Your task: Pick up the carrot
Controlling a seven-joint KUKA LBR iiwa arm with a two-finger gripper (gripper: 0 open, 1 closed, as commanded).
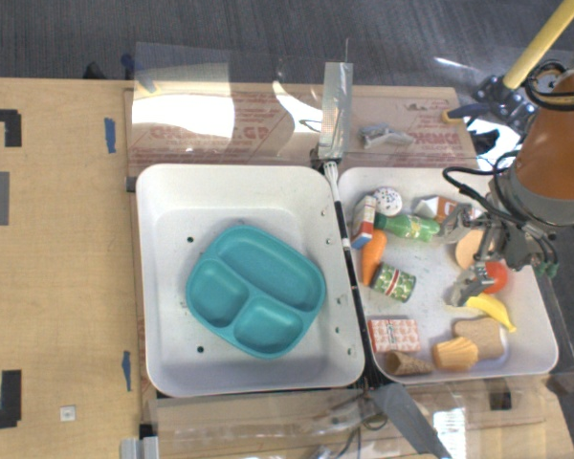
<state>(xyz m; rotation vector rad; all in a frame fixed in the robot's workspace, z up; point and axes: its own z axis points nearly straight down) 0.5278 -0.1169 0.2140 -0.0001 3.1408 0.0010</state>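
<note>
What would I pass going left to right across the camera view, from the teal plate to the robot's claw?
Teal divided plate → carrot → small green can → gripper, hanging over the right bin beside the banana.

Brown cardboard bench [48,256], dark grey floor [220,8].

Bright, even overhead light. Strong white glare on clear plastic sheet [187,113] at 11 o'clock. Soft shadows inside both bins. Slight overall softness, small items grainy.
</note>
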